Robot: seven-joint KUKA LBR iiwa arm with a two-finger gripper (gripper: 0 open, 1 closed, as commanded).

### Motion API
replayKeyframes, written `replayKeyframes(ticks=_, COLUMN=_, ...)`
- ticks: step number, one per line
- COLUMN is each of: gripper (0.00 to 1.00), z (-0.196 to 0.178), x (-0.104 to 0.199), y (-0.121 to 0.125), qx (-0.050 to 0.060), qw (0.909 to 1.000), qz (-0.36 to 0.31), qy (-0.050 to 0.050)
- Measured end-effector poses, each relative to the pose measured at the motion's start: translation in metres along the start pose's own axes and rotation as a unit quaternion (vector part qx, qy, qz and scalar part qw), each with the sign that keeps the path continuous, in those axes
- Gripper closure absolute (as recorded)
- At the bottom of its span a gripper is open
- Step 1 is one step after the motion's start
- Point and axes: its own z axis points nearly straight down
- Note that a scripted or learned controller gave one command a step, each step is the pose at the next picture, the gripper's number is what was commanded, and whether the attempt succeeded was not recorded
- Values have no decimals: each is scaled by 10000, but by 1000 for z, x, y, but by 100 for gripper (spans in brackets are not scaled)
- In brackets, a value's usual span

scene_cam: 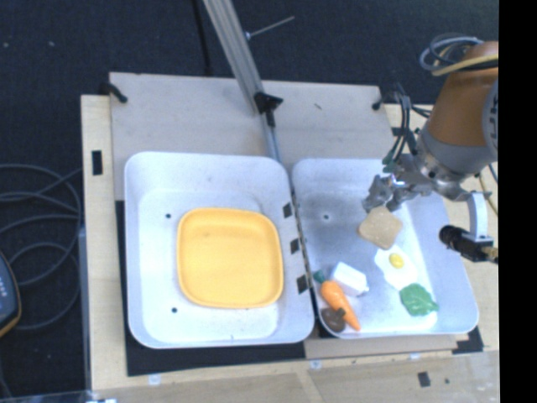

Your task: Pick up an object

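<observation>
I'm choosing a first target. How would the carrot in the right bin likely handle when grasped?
The carrot looks tapered and rounded, so it may roll or slip from a pinch. It lies against a white block and a spoon, so those would probably get nudged.

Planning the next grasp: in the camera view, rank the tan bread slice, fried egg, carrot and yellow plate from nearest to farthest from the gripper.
From the gripper:
1. Tan bread slice, just below it.
2. Fried egg, right bin, lower.
3. Carrot, right bin's bottom-left corner.
4. Yellow plate, left bin.
</observation>
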Motion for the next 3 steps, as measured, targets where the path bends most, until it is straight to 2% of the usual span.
replayKeyframes(ticks=1, gripper=100, z=7, x=55, y=4, qx=23, qw=10000, qz=-19, qy=3)
replayKeyframes(ticks=2, gripper=100, z=-7, x=107, y=9, qx=19, qw=10000, qz=-20, qy=9)
replayKeyframes(ticks=3, gripper=100, z=-5, x=168, y=9, qx=26, qw=10000, qz=-24, qy=10)
